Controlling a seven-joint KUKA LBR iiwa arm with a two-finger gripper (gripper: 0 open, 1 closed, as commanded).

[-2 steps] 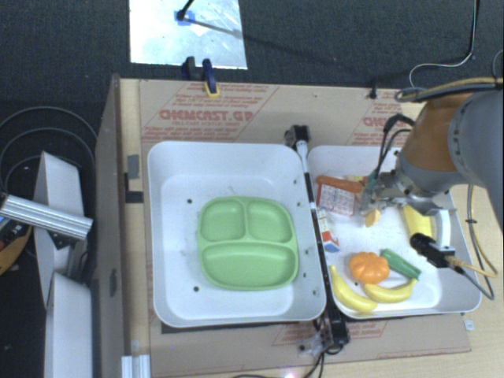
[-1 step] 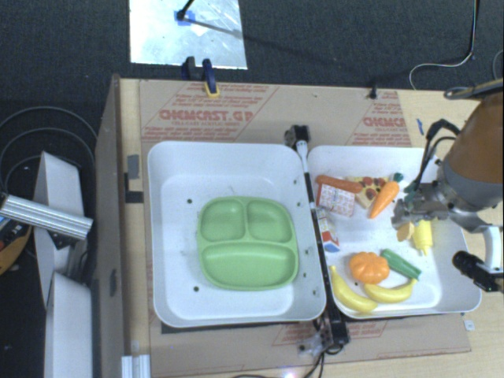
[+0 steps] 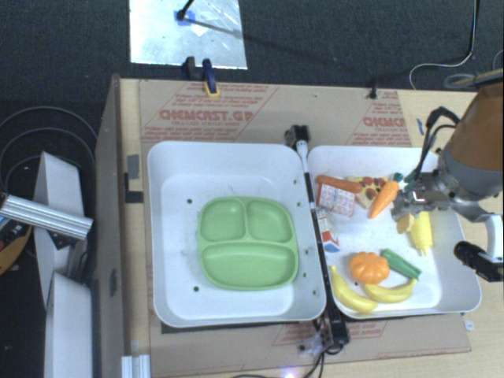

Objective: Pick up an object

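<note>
Bench (image 3: pixel 260 105) fills the middle of the frame, brown board printed in red lettering, carrying two shallow white bins side by side. Left bin (image 3: pixel 169 211) sits centre-left and holds a green divided plate (image 3: pixel 248 241), three compartments, lying flat near the bin's middle. Right bin (image 3: pixel 453 286) sits centre-right, touching the left bin along a shared dark divider, and holds all the loose items. Arm (image 3: pixel 482 144) enters from the right edge, orange-brown band over a grey wrist, angled down over the right bin's upper right part. Gripper (image 3: pixel 409 199) hangs low over that bin, just right of the carrot; whether its jaws stand wide or narrow I cannot tell, the tips are lost in clutter and blur, and nothing can be made out held between them. Candidate objects, all in the right bin: two bananas (image 3: pixel 370 294) curved along the lower edge, one overlapping the other; an orange pumpkin-like piece (image 3: pixel 368 267) just above them; a green pepper-like piece (image 3: pixel 402 264) beside it to the right; a white carton with red print (image 3: pixel 337 201) near the divider, upper left of the bin; a red sausage-like piece (image 3: pixel 339 184) above the carton; a carrot (image 3: pixel 382 199) tilted, right of the carton; a yellow corn cob (image 3: pixel 422 232) below the gripper. Upper left of the frame, a grey sheet (image 3: pixel 187 22) on dark floor.
</note>
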